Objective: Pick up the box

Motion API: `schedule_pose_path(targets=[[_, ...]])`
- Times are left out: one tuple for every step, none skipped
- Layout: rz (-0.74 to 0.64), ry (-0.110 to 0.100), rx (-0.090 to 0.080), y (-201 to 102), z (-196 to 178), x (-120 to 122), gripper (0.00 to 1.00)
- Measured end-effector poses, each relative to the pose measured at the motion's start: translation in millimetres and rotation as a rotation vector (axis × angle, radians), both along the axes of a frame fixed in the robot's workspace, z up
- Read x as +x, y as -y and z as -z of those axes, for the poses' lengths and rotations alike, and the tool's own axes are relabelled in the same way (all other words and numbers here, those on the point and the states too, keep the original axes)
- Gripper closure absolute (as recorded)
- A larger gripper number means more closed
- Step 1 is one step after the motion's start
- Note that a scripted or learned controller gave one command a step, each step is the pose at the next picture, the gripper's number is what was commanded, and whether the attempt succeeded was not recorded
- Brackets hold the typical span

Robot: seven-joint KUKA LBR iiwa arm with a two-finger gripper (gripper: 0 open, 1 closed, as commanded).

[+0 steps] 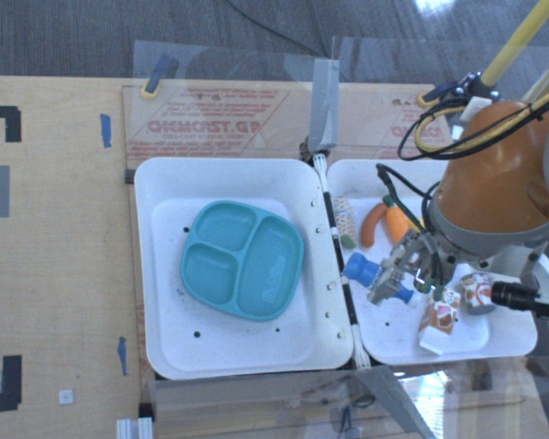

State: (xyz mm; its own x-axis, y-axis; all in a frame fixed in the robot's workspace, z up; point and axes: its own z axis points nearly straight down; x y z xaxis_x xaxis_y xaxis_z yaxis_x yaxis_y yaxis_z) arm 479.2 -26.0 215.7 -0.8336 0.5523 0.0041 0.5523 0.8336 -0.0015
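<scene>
The box (437,323), lying in the right bin (512,341) just beside the tool (398,277), is not yet gripped; whether the tool is open cannot be told, so a descent onto it is judged next.

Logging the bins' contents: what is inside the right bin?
In the right bin: a blue object, an orange carrot-like toy, a small carton and a printed item. The arm covers the bin's far right part, so anything beneath it is hidden.

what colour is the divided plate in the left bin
Teal/light blue plate, clearest in the camera view.
</scene>
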Motion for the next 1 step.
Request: schedule_pose_path(targets=[[-0.204,0.006,-0.001,-12.7,-42.0,37.8,1.00]])
